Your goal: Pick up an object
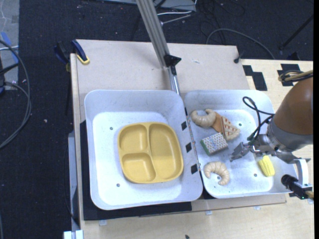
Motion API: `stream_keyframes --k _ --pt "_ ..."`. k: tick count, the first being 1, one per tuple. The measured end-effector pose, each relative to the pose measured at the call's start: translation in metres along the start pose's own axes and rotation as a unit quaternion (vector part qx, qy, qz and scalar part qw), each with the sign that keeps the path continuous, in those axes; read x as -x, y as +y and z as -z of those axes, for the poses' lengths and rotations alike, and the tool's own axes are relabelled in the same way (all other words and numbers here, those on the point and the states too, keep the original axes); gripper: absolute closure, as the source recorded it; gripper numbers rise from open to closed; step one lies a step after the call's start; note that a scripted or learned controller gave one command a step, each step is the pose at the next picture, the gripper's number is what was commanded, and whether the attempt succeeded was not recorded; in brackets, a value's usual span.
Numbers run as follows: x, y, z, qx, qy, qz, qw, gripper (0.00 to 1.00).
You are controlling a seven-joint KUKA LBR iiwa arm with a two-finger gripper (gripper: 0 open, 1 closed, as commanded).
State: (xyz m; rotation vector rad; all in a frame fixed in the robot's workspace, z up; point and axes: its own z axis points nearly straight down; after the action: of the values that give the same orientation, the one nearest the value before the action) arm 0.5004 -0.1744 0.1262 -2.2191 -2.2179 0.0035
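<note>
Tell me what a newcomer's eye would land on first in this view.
First, the big yellow three-compartment plastic plate lying in the left white bin. Next, the toy food clustered in the right white bin: two tan croissants, an orange pizza slice, a green-edged sandwich block and a yellow corn cob. The grey gripper hovers between the block and the corn.

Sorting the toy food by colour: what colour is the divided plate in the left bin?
The divided plate is plain mustard yellow, seen clearly in the overhead camera view.
</note>
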Motion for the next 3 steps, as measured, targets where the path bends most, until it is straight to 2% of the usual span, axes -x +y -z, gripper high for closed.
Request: stream_keyframes --k 1,3 --pt "0.000 0.001 0.012 0.003 -0.001 0.000 1.0000 1.00" --pt "0.001 -0.006 0.100 0.005 -0.002 0.001 1.0000 1.00"
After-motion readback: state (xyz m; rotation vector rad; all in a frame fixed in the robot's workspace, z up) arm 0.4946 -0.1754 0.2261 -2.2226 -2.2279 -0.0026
